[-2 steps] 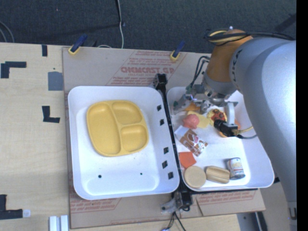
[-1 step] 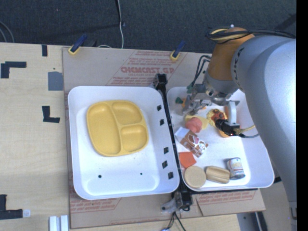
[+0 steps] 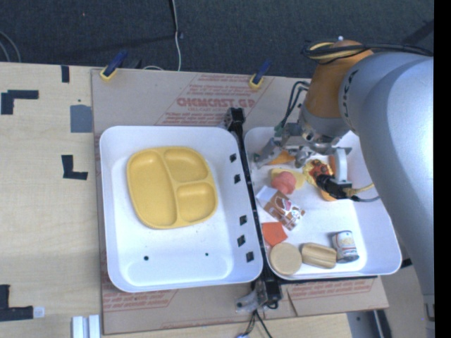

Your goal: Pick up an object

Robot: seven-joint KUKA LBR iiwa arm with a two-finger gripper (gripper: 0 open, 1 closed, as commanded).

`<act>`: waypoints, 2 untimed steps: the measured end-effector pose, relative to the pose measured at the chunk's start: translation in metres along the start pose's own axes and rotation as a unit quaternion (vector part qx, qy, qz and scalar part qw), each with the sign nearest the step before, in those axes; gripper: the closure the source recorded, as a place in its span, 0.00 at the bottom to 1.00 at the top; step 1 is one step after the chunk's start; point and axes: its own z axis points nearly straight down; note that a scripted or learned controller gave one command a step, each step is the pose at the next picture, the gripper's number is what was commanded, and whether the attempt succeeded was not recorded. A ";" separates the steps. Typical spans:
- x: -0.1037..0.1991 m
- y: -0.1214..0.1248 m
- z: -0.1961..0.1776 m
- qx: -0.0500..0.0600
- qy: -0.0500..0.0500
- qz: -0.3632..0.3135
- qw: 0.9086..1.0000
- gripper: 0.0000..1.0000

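Arm [image 3: 394, 118]: grey bulk closest to lens, comes in from the right over right bin [image 3: 384, 259]; orange band above wrist.
Gripper [image 3: 299, 146]: low at bin's far end, amid the clutter; can't tell its state, nor whether it has hold of anything.
Targets: pink ball [image 3: 285, 181] just below gripper; printed packet [image 3: 284, 210]; orange square [image 3: 274, 232]; round tan disc [image 3: 286, 258] touching tan block [image 3: 318, 255]; small can [image 3: 345, 246] beside block.
Why so: items look dumped loose, w/ the far end crowded, probably why the arm works there.
Left bin [image 3: 120, 259]: yellow divided tray [image 3: 171, 186] lying flat.
Edges: ball sits near divider wall, tight approach.
Room: bare floor mid-right of right bin.
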 end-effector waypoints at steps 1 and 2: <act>0.004 -0.037 0.008 -0.010 0.000 0.001 1.000 0.00; 0.002 0.007 0.011 0.004 0.002 -0.001 1.000 0.00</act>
